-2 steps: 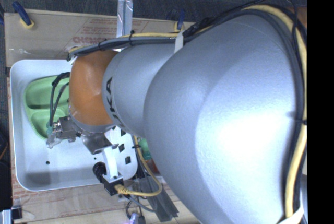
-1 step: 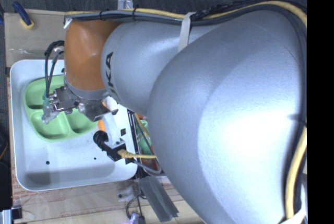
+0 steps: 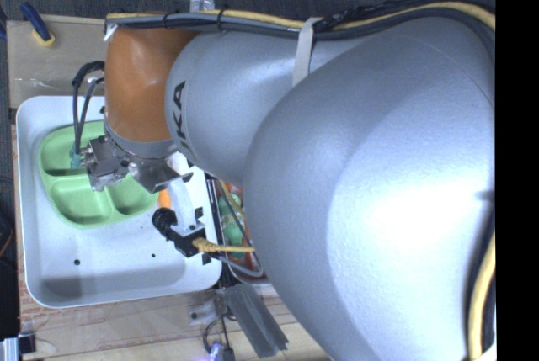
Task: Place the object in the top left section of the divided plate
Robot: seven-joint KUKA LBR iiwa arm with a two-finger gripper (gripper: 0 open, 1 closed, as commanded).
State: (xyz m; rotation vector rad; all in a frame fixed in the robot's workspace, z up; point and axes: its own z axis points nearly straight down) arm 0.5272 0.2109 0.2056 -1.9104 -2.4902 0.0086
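Across most of the camera view sprawls the grey arm [image 3: 362, 166], its orange band [image 3: 139, 90] leaning over the left white bin [image 3: 101, 275] on the surface. Inside that bin lies the green divided plate [image 3: 63, 157], its sections looking bare where visible. The end effector [image 3: 105, 170] sits directly over the plate's middle ridge, so the target section lies just beside it. Whether it is parted or carries the object cannot be told; the object itself cannot be made out.

The arm [image 3: 354, 149] covers the right bin [image 3: 240, 254] almost entirely. The green plate [image 3: 72, 199] is hidden at its three o'clock side.
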